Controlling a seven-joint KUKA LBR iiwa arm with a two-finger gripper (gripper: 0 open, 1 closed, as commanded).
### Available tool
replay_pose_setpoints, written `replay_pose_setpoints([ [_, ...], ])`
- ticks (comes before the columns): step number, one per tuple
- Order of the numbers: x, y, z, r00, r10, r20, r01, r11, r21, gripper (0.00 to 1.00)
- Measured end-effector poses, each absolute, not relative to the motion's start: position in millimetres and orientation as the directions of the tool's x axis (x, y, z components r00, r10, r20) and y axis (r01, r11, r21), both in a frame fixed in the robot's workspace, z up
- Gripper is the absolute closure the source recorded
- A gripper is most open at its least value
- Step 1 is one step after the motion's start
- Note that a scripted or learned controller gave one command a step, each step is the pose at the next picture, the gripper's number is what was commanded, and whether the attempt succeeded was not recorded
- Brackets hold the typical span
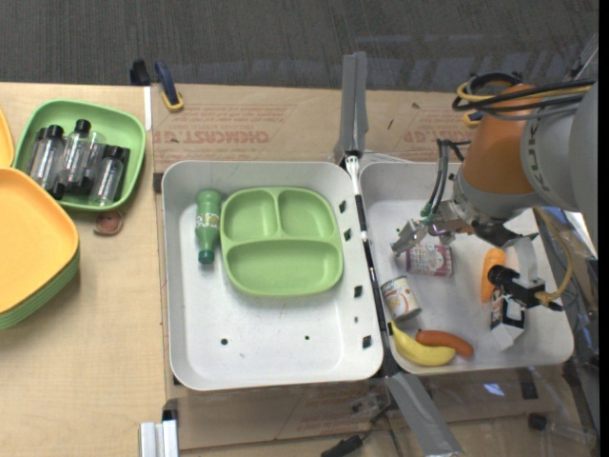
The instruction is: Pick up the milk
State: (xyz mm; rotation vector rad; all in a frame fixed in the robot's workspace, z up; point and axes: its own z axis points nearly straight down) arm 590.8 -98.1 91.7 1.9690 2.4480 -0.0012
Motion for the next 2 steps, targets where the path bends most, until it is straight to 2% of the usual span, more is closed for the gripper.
replay_pose_setpoints([
  [2,590.8,-98.3,91.7,-0.214,0.977,-0.001,0.977,0.214,0.000,0.00],
])
